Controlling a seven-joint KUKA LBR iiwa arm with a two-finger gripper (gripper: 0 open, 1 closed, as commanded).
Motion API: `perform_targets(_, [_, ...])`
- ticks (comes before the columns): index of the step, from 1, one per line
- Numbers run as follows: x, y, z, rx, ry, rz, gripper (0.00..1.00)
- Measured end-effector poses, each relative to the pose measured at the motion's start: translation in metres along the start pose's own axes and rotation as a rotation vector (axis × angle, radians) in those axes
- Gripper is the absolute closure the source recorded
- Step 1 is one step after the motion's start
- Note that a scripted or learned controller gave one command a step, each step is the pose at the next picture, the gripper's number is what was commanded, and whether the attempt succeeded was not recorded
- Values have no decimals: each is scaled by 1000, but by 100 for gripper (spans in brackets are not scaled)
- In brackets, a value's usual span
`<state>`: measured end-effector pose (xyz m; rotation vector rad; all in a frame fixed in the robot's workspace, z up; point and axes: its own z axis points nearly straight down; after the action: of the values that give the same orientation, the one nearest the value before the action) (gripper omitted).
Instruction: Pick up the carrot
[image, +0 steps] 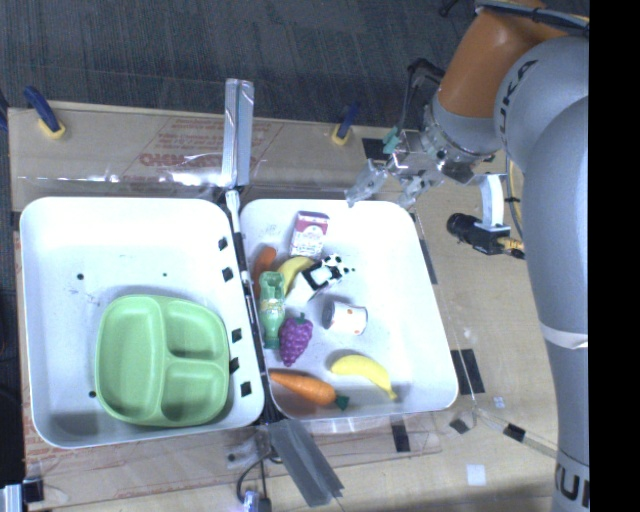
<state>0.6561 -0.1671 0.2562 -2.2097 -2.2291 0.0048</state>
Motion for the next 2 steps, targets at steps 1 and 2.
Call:
perform_targets(1, [22,-45,-8,-2,0,-156,0])
perform_targets(2, [127,-102,23,0,0,-544,0])
